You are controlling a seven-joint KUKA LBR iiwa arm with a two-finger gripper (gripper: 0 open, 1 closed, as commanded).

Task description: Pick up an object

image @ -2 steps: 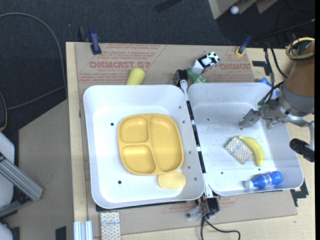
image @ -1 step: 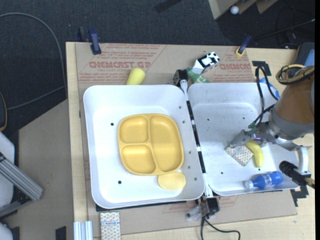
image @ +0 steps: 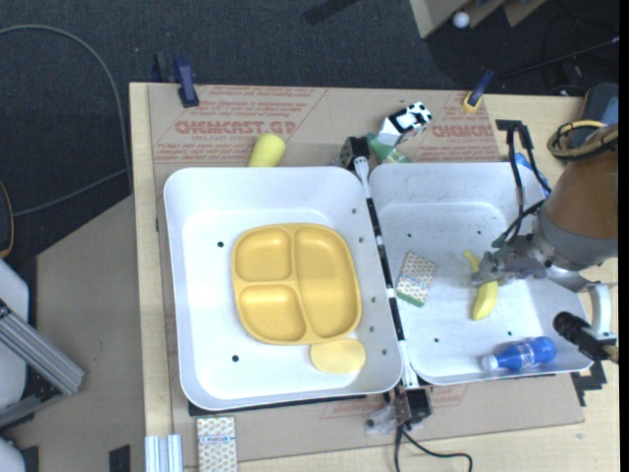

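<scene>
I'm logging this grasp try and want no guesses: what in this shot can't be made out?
- Camera view: whether the gripper above the banana is open or shut; the wrist's bulk covers it.
- Whether it touches the banana: too small to tell.
- Blue bottle: label blurred.
- Patterned packet: print too small to read.
- Arm: cut off by the right edge.

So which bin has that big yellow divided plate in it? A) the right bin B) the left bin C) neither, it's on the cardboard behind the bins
B: the yellow divided plate lies flat in the left bin, with a small yellow disc at its near edge; the right bin holds the banana and blue bottle.
</scene>
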